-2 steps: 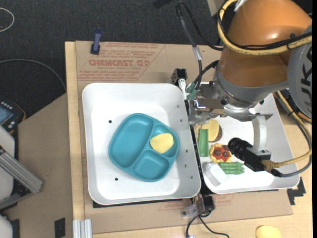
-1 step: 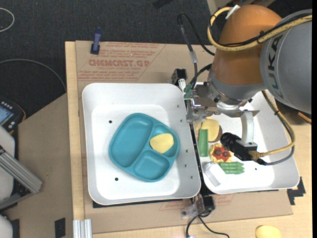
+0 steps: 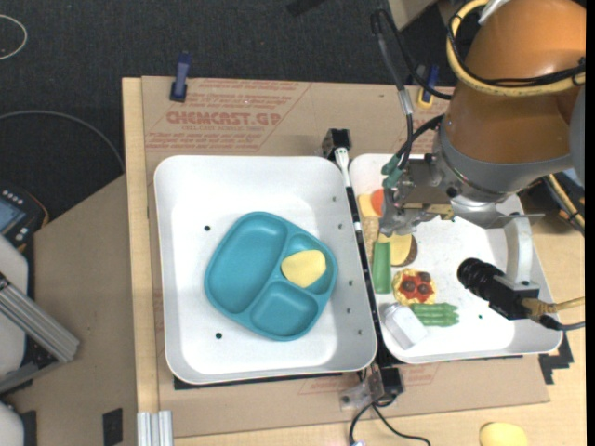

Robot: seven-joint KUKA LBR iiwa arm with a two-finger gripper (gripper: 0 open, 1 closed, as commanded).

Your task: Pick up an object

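My gripper (image 3: 402,219) hangs over the left part of the right bin (image 3: 530,342), close above a yellow-brown piece (image 3: 403,248). An orange-red item (image 3: 376,201) lies just left of the gripper. Below it are a long green stick (image 3: 381,266) along the bin's left wall, a pizza-like piece with red dots (image 3: 415,287), a bunch of green beans (image 3: 436,316) and a small white block (image 3: 402,325). Nothing shows clearly between the gripper's tips.
The left bin (image 3: 186,323) holds a teal divided plate (image 3: 251,282) with a pale yellow lump (image 3: 303,267) on its right compartment. A black divider rail (image 3: 356,230) runs between the bins. The big grey and orange arm (image 3: 521,82) overhangs the right bin's back.
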